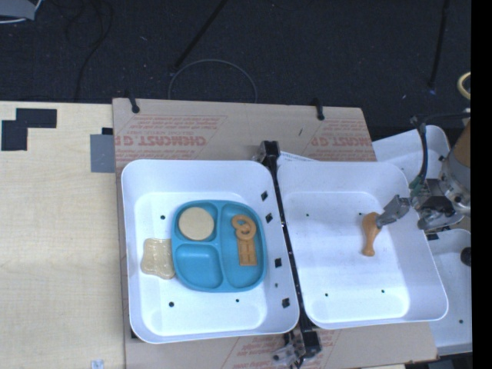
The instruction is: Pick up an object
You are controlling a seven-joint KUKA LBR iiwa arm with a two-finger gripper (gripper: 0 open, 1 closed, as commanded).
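Tabletop [54,229] on the far left is bare light wood, so nothing to grab out there. Next over, the left bin [146,183] has the busy stuff: a pale yellowish sponge-looking block [157,257] lying on the bin floor, touching the left edge of a blue divided tray [207,271]. The tray holds a round tan disc [195,223] in its top-left compartment and a tan key-shaped toy [245,239] in the right one, so it looks like a play-food kind of setup, parked there as a pile of candidates.

Right bin [338,298] has just one thing, a small orange-tan peg-like piece [370,234] lying alone near the right side, well apart from the walls. That's my guess for the target, since the claw [407,210] sits right beside it at the bin's right rim, reaching in from the arm's side. One grey finger [392,210] points toward the top of the piece and seems to be just at it, but it's too small and blurry to say if it's touching. The jaws look spread apart with nothing between them, so nothing's held yet.
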